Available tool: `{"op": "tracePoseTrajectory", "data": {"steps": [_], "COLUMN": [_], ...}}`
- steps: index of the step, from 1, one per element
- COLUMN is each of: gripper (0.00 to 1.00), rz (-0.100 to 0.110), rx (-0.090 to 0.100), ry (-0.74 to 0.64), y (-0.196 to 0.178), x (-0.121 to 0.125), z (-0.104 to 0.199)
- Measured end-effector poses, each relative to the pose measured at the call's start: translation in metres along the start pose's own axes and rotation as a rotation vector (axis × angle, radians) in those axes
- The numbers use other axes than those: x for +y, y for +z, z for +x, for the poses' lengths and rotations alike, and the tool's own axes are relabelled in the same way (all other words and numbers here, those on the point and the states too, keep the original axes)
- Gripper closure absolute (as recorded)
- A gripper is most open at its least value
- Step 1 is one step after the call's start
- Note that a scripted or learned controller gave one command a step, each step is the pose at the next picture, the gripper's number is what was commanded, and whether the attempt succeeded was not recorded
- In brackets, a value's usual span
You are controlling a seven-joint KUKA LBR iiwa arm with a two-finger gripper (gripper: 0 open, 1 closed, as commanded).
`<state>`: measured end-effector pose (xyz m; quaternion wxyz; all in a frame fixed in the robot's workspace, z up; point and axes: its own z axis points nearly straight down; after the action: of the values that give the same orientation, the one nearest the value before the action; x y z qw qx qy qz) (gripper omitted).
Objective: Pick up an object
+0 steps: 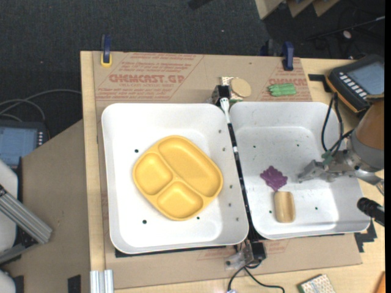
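Note:
A small purple object (273,177) lies in the right bin (293,118), near its left side. Just below it lies a tan cylinder (284,206), on its side. A yellow divided plate (177,177) sits in the middle of the left bin (122,127). My gripper (305,174) reaches in from the right, low over the right bin's floor, a short way right of the purple object and above-right of the cylinder. It holds nothing that I can see.
The arm's grey wrist and orange band (371,133) hang over the right bin's right wall. On the cardboard behind the bins lie a green item (282,90) and a tan disc (240,88). A pendant (360,81) rests at the far right.

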<state>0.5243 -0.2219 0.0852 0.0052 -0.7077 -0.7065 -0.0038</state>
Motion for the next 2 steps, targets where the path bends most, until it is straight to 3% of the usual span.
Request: {"op": "tracePoseTrajectory", "data": {"steps": [1,2], "gripper": [0.0,0.0], "rz": [-0.015,0.009], "rx": [-0.011,-0.009], "ry": [-0.013,-0.004], "y": [-0.118,0.0], "x": [-0.007,0.008], "z": [0.103,0.118]}}
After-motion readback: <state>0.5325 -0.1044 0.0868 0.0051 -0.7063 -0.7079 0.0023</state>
